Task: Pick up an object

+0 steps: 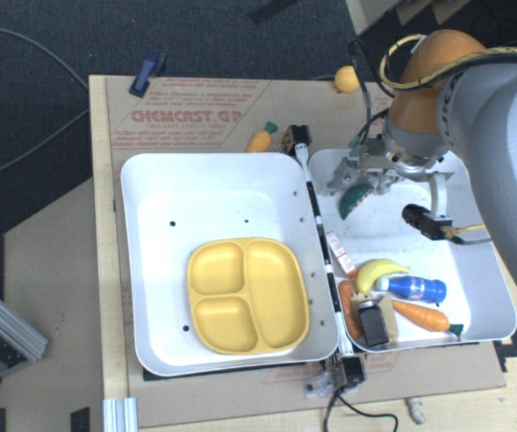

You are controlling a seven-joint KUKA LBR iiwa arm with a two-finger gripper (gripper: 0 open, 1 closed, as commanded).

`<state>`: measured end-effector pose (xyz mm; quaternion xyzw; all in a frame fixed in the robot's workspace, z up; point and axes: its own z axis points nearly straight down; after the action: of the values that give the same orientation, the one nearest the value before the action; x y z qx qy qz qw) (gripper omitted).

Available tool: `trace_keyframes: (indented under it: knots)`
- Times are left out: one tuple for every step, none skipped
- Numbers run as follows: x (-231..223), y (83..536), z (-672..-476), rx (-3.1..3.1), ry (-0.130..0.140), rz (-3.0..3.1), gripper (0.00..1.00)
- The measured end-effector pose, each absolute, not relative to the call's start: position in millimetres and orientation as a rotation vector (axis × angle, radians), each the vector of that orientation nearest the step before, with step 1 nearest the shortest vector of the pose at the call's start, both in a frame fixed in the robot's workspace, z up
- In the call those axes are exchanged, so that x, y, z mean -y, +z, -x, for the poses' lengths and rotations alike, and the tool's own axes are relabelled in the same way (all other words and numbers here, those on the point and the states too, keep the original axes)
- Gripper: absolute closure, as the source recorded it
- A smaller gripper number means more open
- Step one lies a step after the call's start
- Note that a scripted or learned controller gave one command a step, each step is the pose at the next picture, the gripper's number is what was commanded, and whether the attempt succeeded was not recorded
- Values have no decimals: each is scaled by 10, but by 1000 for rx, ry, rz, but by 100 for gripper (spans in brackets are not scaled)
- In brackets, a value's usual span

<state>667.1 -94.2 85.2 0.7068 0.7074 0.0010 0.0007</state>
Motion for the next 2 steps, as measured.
trace_keyframes:
  knots:
    - [947, 956, -6676, -2220, 4, -2216, 100]
    - [947, 953, -6675, -2220, 3, -2216, 0]
